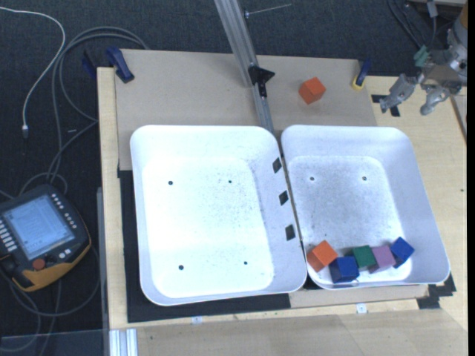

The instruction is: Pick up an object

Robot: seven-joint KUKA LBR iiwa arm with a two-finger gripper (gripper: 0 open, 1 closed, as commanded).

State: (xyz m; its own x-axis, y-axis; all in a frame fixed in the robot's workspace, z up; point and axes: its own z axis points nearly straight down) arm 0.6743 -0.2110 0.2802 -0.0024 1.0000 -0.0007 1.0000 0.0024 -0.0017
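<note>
Above bench [185, 80], end effector [413, 101] spread, empty.

Both white bins, left bin [204, 213] and right bin [356, 199], look like smooth moulded plastic with a slight sheen, floors speckled with dark scuffs. The bench [185, 87] underneath reads as matt raw board, cardboard-brown. The pole [236, 28] at top centre is brushed metal. The small blocks [361, 258] at lower right look matt, maybe painted wood or foam.
</note>
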